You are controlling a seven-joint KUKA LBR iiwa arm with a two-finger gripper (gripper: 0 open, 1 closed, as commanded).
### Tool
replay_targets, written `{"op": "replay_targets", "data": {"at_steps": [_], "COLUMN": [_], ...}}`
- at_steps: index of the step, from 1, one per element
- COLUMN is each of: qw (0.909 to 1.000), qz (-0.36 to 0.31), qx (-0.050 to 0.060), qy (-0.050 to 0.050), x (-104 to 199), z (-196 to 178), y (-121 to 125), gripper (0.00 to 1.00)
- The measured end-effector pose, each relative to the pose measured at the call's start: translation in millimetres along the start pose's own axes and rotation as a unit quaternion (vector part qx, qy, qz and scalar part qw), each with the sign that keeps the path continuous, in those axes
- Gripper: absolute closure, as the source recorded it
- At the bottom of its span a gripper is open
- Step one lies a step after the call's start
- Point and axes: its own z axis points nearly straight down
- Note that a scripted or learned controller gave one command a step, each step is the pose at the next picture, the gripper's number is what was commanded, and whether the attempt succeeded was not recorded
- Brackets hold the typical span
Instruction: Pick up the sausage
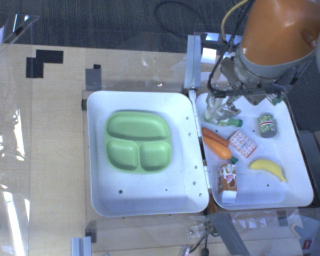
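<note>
— Two bins sit side by side. Can you read any label?

— No. The can (266, 125) in the right bin (294, 148) has a green and red wrapper, the box (242, 144) has a pink and white pattern, and the packet (228, 179) has red and orange print above a white end. Any writing on them is too small and blurred to read.

— What else is in that bin?

— A banana (268, 169) lies near the front right. A carrot (220, 149) lies aslant by the left wall, with its green tip toward the box.

— And the sausage?

— The sausage (214, 136) seems to be the thin reddish piece lying along the carrot's upper side, touching it. The colours are close, so I am not sure where one ends and the other starts.

— Where is the gripper?

— The gripper (222, 111) hangs over the back left corner of the right bin, under the orange band. The sausage lies just in front of it and slightly to the left, apart from it. A green thing (233, 122) sits right at its tip.

— Is it released or clenched?

— I cannot tell, because it is a pale blur against the white bin. Nothing shows in its grasp.

— And the left bin (102, 196)?

— It holds a green plate (138, 141) with three compartments.
</note>
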Motion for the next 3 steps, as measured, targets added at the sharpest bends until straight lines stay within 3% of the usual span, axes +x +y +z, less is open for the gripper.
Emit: {"op": "replay_targets", "data": {"at_steps": [1, 2, 3], "qw": [0.9992, 0.9992, 0.9976], "qz": [-0.040, -0.039, -0.069], "qx": [-0.004, -0.003, -0.001], "qy": [0.007, 0.003, 0.002], "x": [34.1, 30.4, 22.2], "z": [115.6, 105.5, 38.3], "y": [-13.1, -13.7, 4.5], "gripper": [1.00, 1.00, 1.00]}}
